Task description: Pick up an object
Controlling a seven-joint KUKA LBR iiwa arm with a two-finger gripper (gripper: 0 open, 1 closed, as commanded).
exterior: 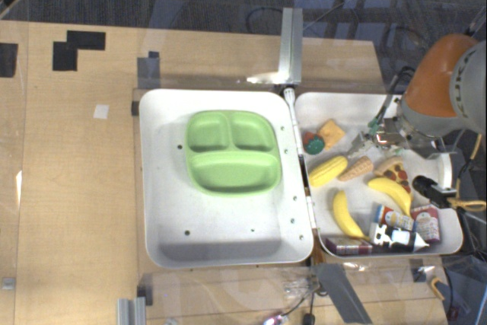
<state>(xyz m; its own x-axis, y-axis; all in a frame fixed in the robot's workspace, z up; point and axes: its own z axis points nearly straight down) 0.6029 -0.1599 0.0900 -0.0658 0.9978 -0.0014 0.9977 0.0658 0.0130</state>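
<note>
Two white bins sit side by side; the left bin (160, 186) holds a green tray (232, 151). In the right bin (335, 106), the gripper (378, 135) hovers above an ice-cream cone (356, 168), beside corn (327, 170) and bananas (346, 215).

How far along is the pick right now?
Nothing looks picked yet. The two-finger gripper hangs low over the right white bin, near the tan ice-cream cone toy. The yellow bananas lie in the bin. Grasping and lifting remain.
</note>
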